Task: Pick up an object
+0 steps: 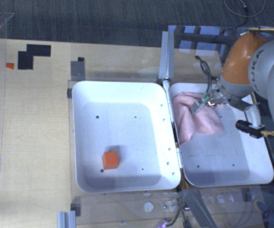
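One fixed camera above the bench, looking down at a slant.

It stands well back, taking in both white bins: the left bin [82, 141] at frame centre, the right bin [251, 172] lower right, and the arm [263, 65] entering at upper right.

The grey KUKA arm with its orange band [239, 56] enters from the right side of the scene and bends down toward the far part of the right-hand bin. Its bulky grey wrist housing [270, 72] sits at the right edge, just right of the orange section. From there the slim two-finger gripper [204, 103] points leftward and slightly toward the near side, tilted rather than vertical. A black fitting [249, 126] juts from the arm's near side, below the wrist.
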You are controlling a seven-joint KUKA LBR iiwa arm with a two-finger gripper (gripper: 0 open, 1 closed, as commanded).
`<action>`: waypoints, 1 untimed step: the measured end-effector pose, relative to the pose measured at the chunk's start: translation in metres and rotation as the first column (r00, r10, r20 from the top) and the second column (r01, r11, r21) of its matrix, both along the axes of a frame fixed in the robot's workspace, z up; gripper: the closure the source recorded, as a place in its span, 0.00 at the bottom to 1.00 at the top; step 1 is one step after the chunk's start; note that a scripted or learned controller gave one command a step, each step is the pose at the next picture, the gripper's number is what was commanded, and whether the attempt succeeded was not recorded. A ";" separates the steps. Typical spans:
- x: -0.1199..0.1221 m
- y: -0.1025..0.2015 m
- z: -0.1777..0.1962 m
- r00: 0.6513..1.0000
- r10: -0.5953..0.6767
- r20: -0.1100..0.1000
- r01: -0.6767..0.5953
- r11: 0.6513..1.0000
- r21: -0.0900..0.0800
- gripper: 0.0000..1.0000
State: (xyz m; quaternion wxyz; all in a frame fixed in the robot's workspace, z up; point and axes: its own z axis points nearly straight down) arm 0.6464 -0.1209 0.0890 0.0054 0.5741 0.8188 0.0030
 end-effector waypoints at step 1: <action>-0.053 -0.064 0.001 0.986 0.168 0.000 -0.168 0.986 -0.004 0.00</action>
